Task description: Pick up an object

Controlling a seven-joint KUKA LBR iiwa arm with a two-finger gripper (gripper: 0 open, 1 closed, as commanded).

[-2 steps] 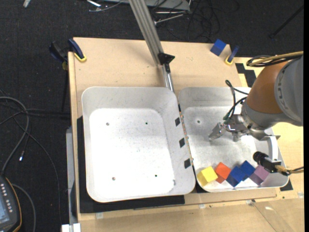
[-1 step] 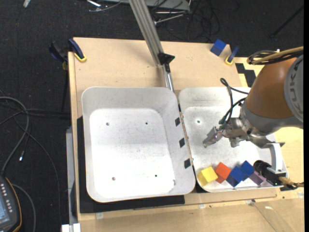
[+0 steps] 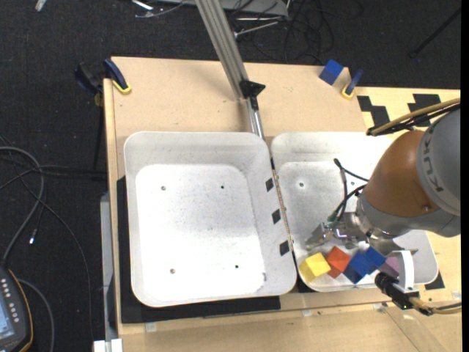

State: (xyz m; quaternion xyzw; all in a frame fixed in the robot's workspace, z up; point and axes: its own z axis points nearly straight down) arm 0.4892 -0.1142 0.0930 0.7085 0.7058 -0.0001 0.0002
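Hovering low in the right bin [image 3: 308, 160], your gripper [image 3: 344, 233] sat just above the yellow block [image 3: 316, 266] and orange block [image 3: 338, 259]. You couldn't tell its grasp state, and nothing looked lifted; the pick remained.

We see a yellow block [image 3: 316, 266], an orange block [image 3: 338, 259] and a blue block [image 3: 363, 264] side by side in the right bin's [image 3: 304, 169] near corner.

blue clamp [image 3: 334, 72] on bench [image 3: 183, 101] far edge; cables [image 3: 29, 196] on floor.
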